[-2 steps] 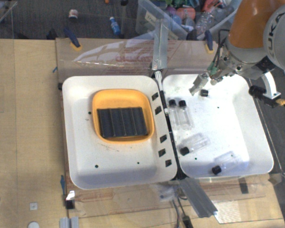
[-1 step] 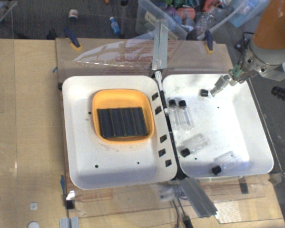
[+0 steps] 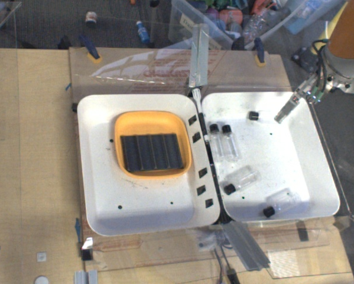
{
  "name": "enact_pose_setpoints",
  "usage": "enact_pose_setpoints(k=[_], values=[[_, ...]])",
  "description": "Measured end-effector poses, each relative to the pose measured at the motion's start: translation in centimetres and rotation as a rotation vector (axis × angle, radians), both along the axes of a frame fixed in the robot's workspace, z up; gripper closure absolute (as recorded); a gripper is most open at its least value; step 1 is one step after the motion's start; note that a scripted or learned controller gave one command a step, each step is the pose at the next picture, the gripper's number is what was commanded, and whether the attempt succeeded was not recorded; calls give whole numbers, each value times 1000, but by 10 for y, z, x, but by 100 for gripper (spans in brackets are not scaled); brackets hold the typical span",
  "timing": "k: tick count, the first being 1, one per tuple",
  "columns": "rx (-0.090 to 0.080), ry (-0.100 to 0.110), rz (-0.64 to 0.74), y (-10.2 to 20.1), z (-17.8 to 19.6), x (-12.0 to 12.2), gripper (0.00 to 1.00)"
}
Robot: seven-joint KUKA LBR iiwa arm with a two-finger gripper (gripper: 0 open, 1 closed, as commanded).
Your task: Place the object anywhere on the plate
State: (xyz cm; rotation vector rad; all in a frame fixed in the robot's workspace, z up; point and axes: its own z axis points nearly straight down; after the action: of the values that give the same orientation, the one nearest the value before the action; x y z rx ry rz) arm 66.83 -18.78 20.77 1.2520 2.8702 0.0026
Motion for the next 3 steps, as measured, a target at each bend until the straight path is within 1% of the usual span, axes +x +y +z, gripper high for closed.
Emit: enact_pose_setpoints(k=[1, 2, 3], values=[[0, -11, -3, -1, 13, 2, 100], [1, 1, 1, -4, 130, -8, 100], [-5, -2, 347, -26, 183, -10, 100]])
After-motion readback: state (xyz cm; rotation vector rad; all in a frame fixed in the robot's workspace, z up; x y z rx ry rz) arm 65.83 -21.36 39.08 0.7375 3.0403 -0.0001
